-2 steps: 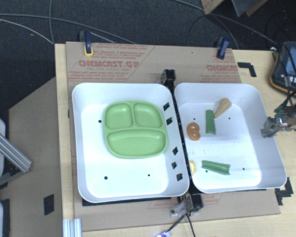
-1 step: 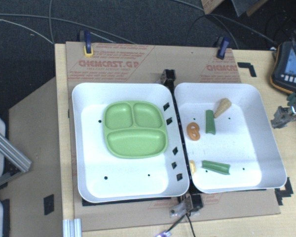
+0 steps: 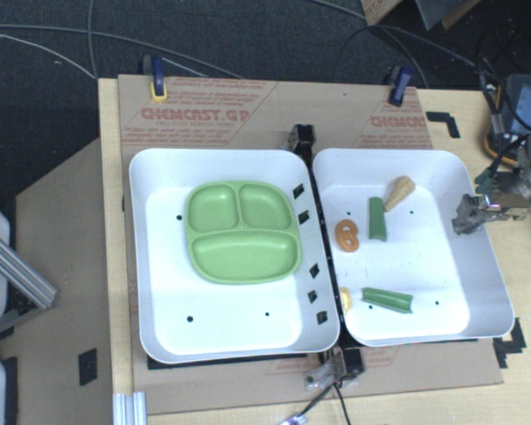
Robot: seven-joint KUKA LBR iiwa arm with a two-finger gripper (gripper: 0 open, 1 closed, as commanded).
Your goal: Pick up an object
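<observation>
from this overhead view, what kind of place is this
Probably a robotics lab test bench: two white bins clamped to a board, a green divided plate in the left bin, toy food such as a pretzel in the right, cables across the dark floor.

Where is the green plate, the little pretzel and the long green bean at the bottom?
green plate [image 3: 242, 231], camera view, middle divider.
pretzel [image 3: 347, 235], camera view, centre.
green bean [image 3: 388, 300], camera view, mid-length.

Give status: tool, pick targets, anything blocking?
Tool at right bin's right rim, holding nothing. Targets loose in right bin: two green pieces, pretzel, tan piece. Nothing in the way.
</observation>
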